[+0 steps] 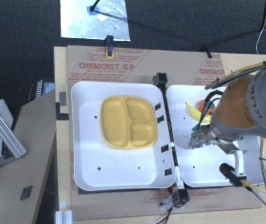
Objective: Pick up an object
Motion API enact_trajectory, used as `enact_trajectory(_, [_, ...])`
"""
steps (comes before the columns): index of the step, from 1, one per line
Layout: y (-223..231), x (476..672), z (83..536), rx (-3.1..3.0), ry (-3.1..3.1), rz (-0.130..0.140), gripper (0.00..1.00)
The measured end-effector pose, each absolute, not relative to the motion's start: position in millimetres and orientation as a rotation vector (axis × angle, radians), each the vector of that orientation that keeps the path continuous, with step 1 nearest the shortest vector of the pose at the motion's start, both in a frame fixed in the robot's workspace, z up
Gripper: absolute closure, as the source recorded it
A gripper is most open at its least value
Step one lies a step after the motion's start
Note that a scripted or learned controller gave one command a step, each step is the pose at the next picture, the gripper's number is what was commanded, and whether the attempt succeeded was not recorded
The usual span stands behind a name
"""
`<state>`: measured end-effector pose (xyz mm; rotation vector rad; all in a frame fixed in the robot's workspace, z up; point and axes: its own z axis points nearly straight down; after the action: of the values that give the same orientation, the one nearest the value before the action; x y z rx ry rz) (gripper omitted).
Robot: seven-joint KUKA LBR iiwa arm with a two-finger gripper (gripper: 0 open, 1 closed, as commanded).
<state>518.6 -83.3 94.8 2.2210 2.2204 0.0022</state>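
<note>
At the far left of my feed, a slanted metal rail (pixel 2 129) sits off the bench (pixel 123 65), which is covered with printed brown board. A small yellow and blue clamp (pixel 109 48) grips its far edge.

The left bin (pixel 84 139) holds a yellow plate (pixel 128 122) with three compartments. It lies flat near the middle of the bin, a little toward the far side, well clear of the walls. A dark strip with black clips (pixel 164 125) runs along the seam where the two bins meet.

In the right bin (pixel 193 171) I see a curved yellow piece (pixel 193 110) lying on the floor toward the far side. Just to its right is an orange-red bit (pixel 210 107), partly hidden behind cables and the arm, so I cannot say what it is.

The tool (pixel 199 138) is low over the middle of the right bin, just on the near side of the yellow piece. I cannot make out whether they touch. From this angle I cannot tell whether the tool is spread or pressed together, and I see nothing held in it.

The arm (pixel 245 106), grey with an orange band, covers the right side of that bin as it reaches in from the right.
</note>
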Motion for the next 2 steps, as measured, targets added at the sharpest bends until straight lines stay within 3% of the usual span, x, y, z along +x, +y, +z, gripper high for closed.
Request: enact_trajectory(2, [-87, 517.8, 198, 2.213, 2.223, 0.005, 1.0])
